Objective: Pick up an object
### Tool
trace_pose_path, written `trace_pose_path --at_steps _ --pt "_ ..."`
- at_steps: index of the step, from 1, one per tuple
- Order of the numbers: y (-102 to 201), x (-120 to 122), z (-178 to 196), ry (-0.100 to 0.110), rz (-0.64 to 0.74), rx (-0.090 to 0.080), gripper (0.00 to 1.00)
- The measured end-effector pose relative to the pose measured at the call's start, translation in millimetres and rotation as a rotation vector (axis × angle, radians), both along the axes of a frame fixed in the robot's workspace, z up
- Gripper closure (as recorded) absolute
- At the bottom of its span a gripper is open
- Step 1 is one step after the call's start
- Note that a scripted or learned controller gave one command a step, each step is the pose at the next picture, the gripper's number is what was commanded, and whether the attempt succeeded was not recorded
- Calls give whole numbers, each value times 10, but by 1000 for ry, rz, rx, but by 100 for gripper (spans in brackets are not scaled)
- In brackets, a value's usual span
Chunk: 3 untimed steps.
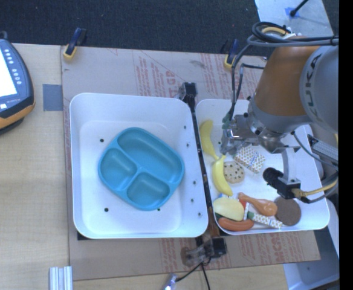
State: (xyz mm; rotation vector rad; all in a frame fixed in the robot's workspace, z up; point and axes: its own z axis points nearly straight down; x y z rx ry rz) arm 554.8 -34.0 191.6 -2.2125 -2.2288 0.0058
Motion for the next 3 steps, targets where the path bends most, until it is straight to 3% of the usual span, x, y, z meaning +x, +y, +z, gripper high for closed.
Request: trace_pose_path --at_steps 1,2,3 --pt "-6 0 0 0 -1 0 0" --pt "-394 439 2 0 -6 1 0" --pt "-721 768 -635 1 -4 -1 0"
